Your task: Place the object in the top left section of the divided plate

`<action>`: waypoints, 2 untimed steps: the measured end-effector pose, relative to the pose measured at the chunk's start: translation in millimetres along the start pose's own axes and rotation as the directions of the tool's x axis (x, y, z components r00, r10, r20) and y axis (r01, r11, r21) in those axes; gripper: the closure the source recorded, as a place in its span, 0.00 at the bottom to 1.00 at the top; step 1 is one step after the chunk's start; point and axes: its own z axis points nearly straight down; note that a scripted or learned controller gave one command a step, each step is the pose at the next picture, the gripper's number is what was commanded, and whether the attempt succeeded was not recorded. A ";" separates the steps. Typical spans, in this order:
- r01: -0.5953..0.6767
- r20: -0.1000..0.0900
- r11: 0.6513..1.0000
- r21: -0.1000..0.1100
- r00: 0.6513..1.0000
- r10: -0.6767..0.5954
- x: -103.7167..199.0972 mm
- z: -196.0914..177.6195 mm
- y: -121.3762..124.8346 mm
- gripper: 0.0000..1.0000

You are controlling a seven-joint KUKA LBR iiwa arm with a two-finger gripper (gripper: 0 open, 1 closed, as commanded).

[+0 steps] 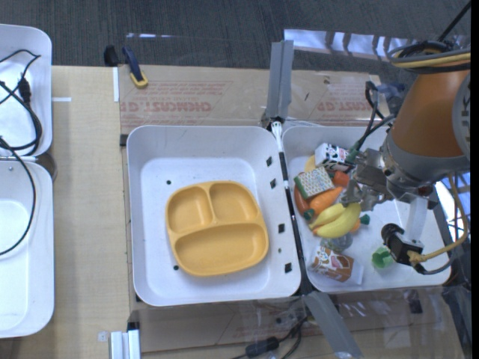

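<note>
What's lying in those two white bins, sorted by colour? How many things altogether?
Yellow: 2, the divided plate in the left bin and a banana in the right bin.
Orange: 1, a carrot.
Green: 2, a small box and a small toy.
Brown: 1, a packet.
White with black: 1, a small toy.
Total: 7 I can make out.

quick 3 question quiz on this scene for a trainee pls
1. True or false: the yellow plate lies in the left bin.
2. Which bin is the gripper over? A left B right
3. Fill in: the banana lies in the ___ bin.

Key: 1 true. 2 B, the right bin. 3 right.
</note>
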 end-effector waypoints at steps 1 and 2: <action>-0.059 0.001 0.998 -0.001 0.998 0.059 -6.2 -46.8 77.3 1.00; -0.037 0.000 0.999 0.001 0.999 0.037 -14.2 48.7 50.7 1.00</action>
